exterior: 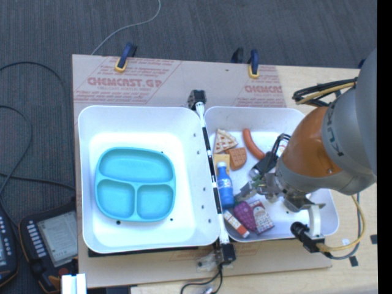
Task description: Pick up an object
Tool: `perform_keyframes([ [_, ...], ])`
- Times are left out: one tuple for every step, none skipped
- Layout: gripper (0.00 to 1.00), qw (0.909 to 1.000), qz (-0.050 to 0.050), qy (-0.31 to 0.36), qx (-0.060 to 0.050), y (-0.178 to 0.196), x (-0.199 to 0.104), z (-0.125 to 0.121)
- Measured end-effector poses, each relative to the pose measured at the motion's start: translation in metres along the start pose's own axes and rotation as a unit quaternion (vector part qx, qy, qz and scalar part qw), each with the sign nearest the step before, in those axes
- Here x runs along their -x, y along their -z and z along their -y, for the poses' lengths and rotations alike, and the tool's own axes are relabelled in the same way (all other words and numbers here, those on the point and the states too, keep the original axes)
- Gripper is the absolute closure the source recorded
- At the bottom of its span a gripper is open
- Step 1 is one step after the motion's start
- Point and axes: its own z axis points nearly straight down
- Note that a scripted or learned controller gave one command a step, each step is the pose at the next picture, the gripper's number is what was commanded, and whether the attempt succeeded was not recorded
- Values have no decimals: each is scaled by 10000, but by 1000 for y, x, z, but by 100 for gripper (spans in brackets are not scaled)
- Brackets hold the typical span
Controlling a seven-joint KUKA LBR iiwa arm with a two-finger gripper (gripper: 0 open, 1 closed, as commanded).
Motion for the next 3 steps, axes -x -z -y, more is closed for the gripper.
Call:
perform_keyframes([
  [100, 10000, -30, 20, -9, 8, -3, -1],
  [0, 10000, -13, 8, -9, 8, -1, -1],
  [100, 10000, -21, 18, -18, 16, -2, -2],
])
